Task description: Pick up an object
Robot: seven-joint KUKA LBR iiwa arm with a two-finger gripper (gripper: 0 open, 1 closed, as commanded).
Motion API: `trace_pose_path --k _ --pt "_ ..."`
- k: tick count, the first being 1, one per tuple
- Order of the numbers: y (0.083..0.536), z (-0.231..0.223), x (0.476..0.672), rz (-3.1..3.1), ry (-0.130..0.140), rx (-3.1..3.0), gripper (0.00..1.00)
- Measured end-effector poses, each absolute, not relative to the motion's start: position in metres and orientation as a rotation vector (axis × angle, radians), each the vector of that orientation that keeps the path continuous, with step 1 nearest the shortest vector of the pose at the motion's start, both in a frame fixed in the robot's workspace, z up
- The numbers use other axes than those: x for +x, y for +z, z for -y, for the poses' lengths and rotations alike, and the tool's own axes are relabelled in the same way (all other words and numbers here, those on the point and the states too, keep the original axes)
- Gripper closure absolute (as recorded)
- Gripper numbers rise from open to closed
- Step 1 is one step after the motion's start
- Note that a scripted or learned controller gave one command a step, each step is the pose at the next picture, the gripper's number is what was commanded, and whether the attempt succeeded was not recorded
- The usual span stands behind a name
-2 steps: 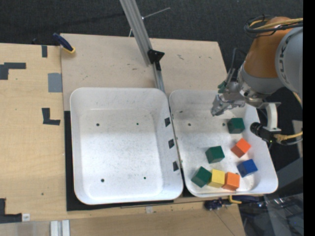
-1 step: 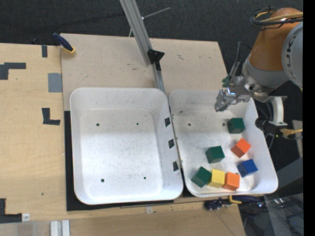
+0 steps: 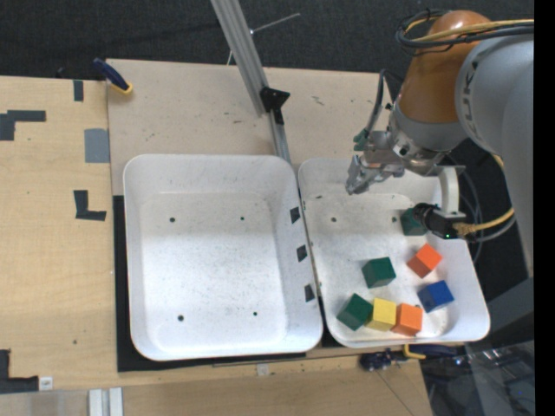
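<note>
My gripper hangs over the far end of the right bin, pointing down, with no block seen between its fingers. Several small blocks lie toward the bin's near right. A green block sits mid-bin, and another green block lies near the front beside a yellow block and an orange block. A blue block and an orange block lie further right. A dark green block rests by the right wall, closest to the gripper.
The left bin lies beside the right one, sharing a raised rim in the middle. A slanted metal post runs down from the top to the bins' junction. A cable trails by the right bin's wall.
</note>
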State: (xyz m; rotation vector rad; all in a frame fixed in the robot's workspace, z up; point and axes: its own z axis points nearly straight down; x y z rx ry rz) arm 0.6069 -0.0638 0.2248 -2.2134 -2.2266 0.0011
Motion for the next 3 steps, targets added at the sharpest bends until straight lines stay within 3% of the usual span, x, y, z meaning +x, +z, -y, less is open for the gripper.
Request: trace_pose_path --k 1,3 --pt "0.224 0.008 0.610 2.228 0.001 -2.212 1.00" --pt "0.231 -0.083 0.637 2.226 0.001 -2.215 1.00"
